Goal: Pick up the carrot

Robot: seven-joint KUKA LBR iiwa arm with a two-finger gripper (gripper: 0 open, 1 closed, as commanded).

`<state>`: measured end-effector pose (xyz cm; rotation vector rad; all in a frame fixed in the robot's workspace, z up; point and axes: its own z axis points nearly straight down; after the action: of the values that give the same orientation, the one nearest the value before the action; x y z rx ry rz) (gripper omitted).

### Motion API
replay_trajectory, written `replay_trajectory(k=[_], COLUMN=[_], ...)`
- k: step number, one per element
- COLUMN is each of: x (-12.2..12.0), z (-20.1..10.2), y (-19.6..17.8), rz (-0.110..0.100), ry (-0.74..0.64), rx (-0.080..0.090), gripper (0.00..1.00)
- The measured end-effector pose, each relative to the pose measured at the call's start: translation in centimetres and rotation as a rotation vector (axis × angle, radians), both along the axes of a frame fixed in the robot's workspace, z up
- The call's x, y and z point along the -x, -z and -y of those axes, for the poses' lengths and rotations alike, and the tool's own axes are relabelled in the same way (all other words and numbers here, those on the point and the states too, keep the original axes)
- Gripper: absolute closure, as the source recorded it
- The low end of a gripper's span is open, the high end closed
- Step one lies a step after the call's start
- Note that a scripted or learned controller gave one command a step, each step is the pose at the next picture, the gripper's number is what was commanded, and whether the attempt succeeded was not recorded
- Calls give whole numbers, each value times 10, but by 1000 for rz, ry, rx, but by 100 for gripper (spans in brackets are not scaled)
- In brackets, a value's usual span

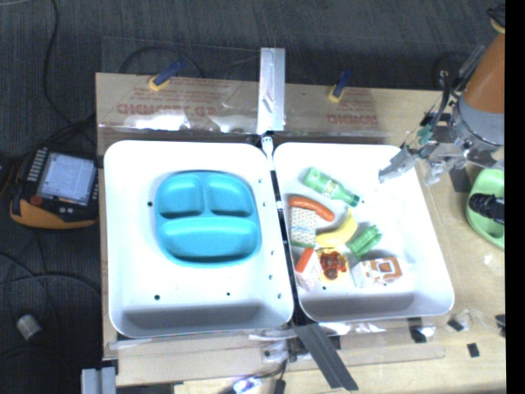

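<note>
Nearest, right bin (436, 295), front wall: white-and-orange carton (377, 271), red packet (332, 264) just left of it.
Carrot (304, 258): small, orange, tapered; lying at the front-left of the right bin, touching the red packet, just below a white mesh-patterned piece (302, 225).
Banana (337, 232), green vegetable (365, 239): mid-bin, side by side.
Orange-red sausage (312, 208), green bottle (330, 185): farther back.
Gripper (392, 171): above the bin's back-right corner, holding nothing visible; whether wide or narrow, cannot tell. Well apart from the carrot, with banana and green vegetable between.
Left bin (115, 302): blue divided plate (205, 217).
</note>
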<state>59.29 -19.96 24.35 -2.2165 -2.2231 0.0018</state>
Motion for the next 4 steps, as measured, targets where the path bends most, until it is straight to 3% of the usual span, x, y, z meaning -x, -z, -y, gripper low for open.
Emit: replay_trajectory(k=[1,2,3,4], x=[29,72,109,109], z=[-68,-38,-6,-57], y=[79,89,114,90], rz=[-2,-1,-1,-3], ry=[51,59,351,710], rx=[0,2,0,2], gripper=[0,0,0,0])
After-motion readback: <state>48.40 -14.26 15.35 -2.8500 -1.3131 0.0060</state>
